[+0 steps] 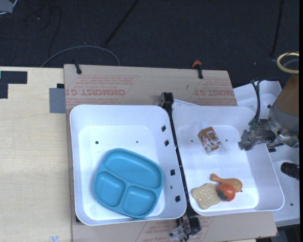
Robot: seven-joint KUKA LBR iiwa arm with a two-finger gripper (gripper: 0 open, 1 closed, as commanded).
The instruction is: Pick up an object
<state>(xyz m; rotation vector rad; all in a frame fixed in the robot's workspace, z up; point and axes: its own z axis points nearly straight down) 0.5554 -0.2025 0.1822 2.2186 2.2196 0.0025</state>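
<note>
The right bin holds a small brown and white box near its middle. Toward its front lie a tan bread slice, a red tomato and an orange-brown drumstick-shaped piece, all bunched together. My gripper hangs at the bin's right side, to the right of the brown box and apart from it. Nothing shows in the gripper. The arm's orange band and grey wrist rise behind it.
A blue divided plate lies in the left bin. A black divider runs between the two bins. Cardboard lies under the bins, with a wooden bench top to the left. Cables trail by the arm.
</note>
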